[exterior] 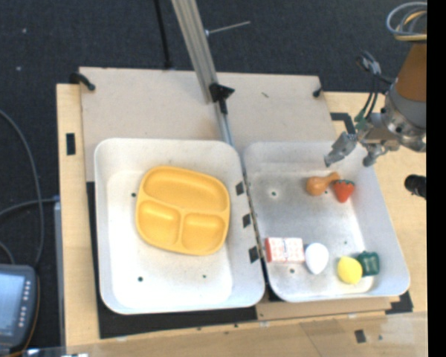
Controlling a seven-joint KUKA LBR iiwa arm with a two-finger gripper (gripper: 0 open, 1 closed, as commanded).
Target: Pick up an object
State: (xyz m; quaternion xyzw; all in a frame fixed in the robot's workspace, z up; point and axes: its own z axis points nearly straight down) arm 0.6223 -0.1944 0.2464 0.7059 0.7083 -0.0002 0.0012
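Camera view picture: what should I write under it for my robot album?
Robot gripper hovers open over the right bin, near toy food; a yellow tray sits in the left bin.

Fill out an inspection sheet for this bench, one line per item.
Surface: wooden bench bearing left bin and right bin.
Job's things: right bin holds an orange piece, red strawberry, small carton, white egg, yellow lemon, green item.
Clutter: yellow divided plate in the left bin.
Grippers: gripper above the right bin's far edge, fingers apart, holding nothing.
Cables: black cable on the floor at left.
Surroundings: dark carpet, metal post.
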